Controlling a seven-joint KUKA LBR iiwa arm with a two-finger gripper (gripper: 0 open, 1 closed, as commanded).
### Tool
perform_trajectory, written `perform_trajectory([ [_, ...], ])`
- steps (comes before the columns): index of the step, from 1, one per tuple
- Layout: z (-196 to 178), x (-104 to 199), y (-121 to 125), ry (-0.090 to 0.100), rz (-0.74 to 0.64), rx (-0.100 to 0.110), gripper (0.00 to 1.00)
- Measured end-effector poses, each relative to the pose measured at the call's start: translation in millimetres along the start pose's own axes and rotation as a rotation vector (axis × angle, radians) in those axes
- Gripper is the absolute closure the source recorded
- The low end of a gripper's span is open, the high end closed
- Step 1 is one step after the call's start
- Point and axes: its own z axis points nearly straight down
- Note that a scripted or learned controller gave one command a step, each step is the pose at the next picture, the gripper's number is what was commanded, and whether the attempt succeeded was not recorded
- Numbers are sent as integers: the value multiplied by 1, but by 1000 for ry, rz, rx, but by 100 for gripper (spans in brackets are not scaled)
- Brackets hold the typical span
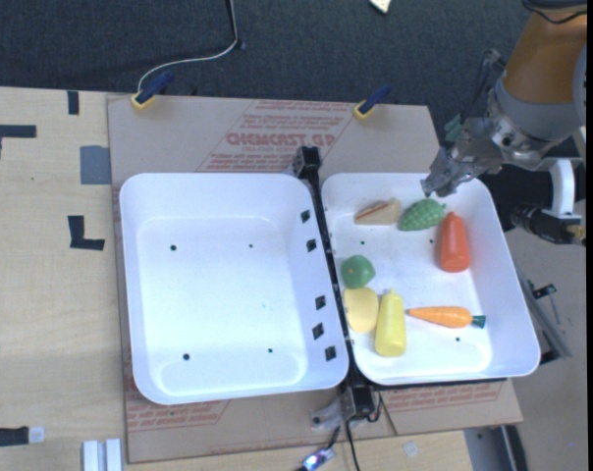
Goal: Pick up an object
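The right bin (pixel 508 292) holds several toy foods: a tan sandwich wedge (pixel 376 211), a green leafy piece (pixel 420 215), a red pepper (pixel 454 242), a green ball (pixel 357 270), a yellow lemon-like piece (pixel 361 309), a yellow bottle shape (pixel 391 324) and an orange carrot (pixel 441 315). My gripper (pixel 440 183) hangs over the bin's far right corner, just above and beside the green leafy piece. I see nothing held in it.
The left bin (pixel 218 283) sits beside the right one, joined by a black divider strip (pixel 321 273). Both rest on a cardboard sheet (pixel 277 135) with clamps at its far edge. A cable runs across the dark floor behind.
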Motion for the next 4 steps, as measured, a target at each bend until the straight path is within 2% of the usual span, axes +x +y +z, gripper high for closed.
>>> perform_trajectory([
  [1,-174,4,-6,-1,-2,-6,100],
  [2,-4,-21,20,3,2,26,100],
  [3,-177,-31,26,-3,-1,-6,100],
  [4,-21,-58,40,4,2,24,100],
])
